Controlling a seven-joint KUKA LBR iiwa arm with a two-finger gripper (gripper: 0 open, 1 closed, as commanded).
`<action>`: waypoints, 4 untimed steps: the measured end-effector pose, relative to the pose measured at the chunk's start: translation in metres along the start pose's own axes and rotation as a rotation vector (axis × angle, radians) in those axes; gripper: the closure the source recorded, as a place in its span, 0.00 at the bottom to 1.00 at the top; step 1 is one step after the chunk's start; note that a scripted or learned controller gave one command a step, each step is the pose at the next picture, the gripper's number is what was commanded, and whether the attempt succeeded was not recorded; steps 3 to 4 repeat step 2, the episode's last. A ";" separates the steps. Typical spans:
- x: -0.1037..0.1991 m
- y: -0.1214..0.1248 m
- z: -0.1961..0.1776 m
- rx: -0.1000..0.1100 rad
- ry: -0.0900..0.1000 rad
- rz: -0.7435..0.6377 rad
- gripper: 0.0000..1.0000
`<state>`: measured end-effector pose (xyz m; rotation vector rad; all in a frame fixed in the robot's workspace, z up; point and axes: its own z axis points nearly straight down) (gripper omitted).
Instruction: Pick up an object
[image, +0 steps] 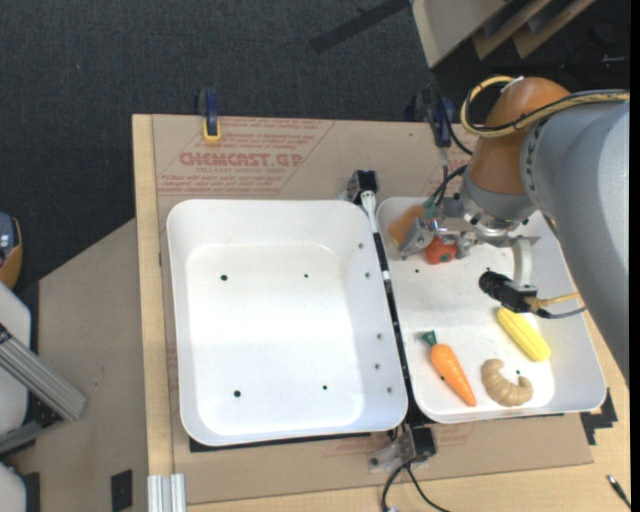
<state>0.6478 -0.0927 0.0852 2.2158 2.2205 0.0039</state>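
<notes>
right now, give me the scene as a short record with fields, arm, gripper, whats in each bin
arm: grey arm with orange band, reaching in from the right over the right bin
gripper: gripper low at the far left corner of the right bin, at a red object
beside it: orange object
right bin, near side: carrot, corn cob, tan curled piece
left bin: left bin, white floor with small dark dots
grasp: cannot tell

My arm (585, 170) is a thick, smooth grey cylinder with a rounded orange band (520, 125) above the wrist. A yellow cable (480, 95) loops over that band, and thin dark wires run down to the silver-grey gripper (437, 240) hardware below it.
</notes>
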 end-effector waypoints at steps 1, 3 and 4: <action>0.000 -0.001 -0.011 0.001 0.000 0.001 1.00; 0.074 0.022 -0.106 -0.007 0.003 -0.006 1.00; 0.074 0.022 -0.106 -0.007 0.003 -0.006 1.00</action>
